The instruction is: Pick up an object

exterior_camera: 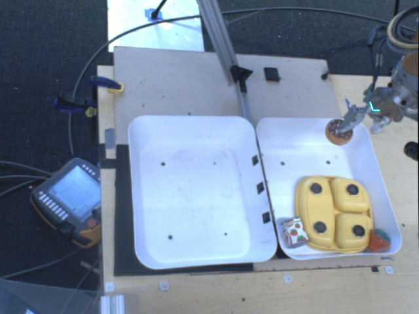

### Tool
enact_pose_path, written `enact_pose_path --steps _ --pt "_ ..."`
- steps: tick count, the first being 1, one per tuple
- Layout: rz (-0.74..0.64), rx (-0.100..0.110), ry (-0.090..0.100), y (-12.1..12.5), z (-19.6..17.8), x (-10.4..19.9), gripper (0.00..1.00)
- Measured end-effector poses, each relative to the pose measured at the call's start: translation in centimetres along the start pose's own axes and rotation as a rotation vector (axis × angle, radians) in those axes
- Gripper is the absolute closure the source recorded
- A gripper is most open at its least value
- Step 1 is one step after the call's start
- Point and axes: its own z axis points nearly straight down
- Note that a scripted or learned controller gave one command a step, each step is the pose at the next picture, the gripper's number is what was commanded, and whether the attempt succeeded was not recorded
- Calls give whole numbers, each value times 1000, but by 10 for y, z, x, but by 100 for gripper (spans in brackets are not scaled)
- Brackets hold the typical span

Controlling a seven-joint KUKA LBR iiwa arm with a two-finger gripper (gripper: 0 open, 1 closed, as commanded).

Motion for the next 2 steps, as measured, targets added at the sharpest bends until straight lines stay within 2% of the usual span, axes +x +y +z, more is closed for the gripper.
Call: enact_pose_path --steps 1,2 --pt "-1 -5 -1 1 -3 0 0" --pt "2 -2 -1 -2 42 -7 0"
